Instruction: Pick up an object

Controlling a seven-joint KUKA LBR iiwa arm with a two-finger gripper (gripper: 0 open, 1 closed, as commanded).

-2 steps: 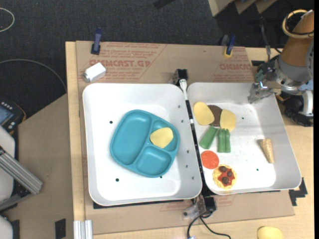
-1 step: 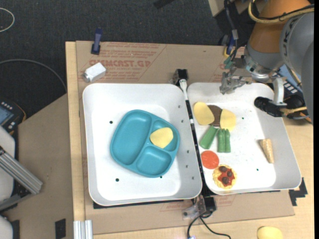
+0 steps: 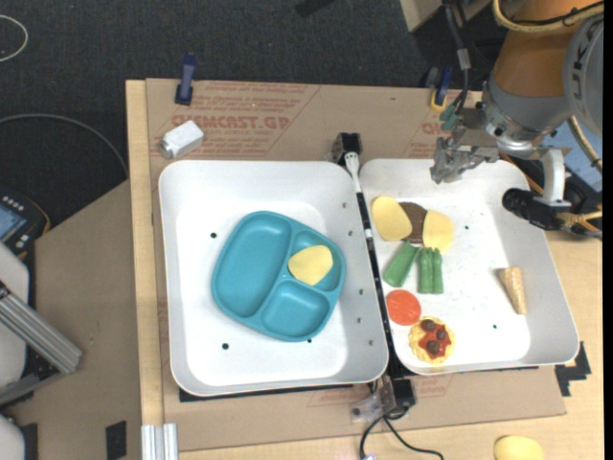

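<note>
- Gripper (image 3: 448, 168) hangs over the far edge of the right bin (image 3: 536, 348), near that bin's back left corner; whether it is apart or together cannot be told from this angle, and nothing shows held in it.
- Arm (image 3: 538, 60) comes in from the upper right, its orange band just above the wrist.
- Right bin holds the loose items: a yellow and brown piece (image 3: 412, 223) near the middle, two green sticks (image 3: 416, 266) just below it, a red disc (image 3: 403, 307) and a small tart with red berries (image 3: 432, 339) toward the near edge, and a cone (image 3: 513, 287) lying apart on the right side.
- Left bin (image 3: 192, 353) holds a blue divided plate (image 3: 249, 281), with a yellow lemon-like piece (image 3: 310, 264) resting in its upper right compartment.
</note>
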